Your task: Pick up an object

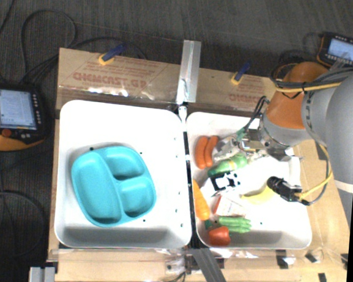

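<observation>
The right bin (pixel 300 231) holds several toy foods. Two orange-red sausages (pixel 204 151) lie at its upper left, with a green vegetable (pixel 226 167) beside them. A white card with black marks (pixel 225 182) sits mid-bin. An orange carrot (pixel 200 201) lies along the left wall, and a red tomato (pixel 219 235) and a green pea pod (pixel 234 222) rest near the front. A yellow banana (pixel 255 194) is right of centre. My gripper (pixel 244 143) hangs low over the bin's upper middle, just right of the sausages and above the green vegetable.
The left bin (pixel 83 114) holds a turquoise divided plate (pixel 112 184). A metal divider (pixel 190 65) rises between the bins at the back. The arm's grey body and orange band (pixel 290 107) cover the right bin's far right corner. A black cable fitting (pixel 280 186) hangs over the banana.
</observation>
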`<state>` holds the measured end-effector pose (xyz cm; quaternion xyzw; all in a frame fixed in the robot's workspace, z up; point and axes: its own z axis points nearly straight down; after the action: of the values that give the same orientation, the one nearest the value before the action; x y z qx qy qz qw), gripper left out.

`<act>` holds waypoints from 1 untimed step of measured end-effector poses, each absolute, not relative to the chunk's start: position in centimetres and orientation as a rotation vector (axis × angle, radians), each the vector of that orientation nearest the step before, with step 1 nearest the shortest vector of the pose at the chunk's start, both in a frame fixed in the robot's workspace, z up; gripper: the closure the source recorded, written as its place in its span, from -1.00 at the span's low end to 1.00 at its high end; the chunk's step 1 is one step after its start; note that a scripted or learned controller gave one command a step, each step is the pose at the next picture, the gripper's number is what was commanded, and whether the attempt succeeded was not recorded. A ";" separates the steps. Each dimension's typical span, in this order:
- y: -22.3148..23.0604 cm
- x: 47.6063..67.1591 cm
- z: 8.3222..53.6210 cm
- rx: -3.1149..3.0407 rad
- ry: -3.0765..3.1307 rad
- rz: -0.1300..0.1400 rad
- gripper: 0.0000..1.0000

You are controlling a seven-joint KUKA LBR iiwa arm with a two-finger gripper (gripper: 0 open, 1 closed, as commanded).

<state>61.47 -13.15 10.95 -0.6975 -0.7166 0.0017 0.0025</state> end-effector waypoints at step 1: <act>-13.1 61.6 11.6 -2.192 -2.242 0.000 1.00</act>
<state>61.65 -13.06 11.64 -0.6991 -0.7150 0.0001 0.0031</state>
